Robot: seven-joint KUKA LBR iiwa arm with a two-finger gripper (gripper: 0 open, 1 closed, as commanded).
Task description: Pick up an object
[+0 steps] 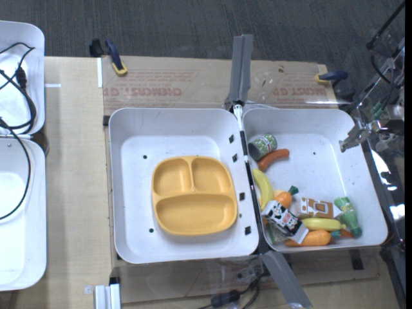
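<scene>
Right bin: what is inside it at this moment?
The right bin holds a green can, a sausage, a banana, a cow-print carton and more toy food piled at its front edge; anything beneath that pile is covered.

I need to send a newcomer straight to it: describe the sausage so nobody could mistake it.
Look at the right bin of the two white ones, the one without the yellow plate. Near its upper left corner, by the divider, a green can lies on its side, and the sausage lies touching it just below. It is the only reddish-brown, plain, slightly curved stick; the bananas are yellow and the carrots orange with green tops.
</scene>
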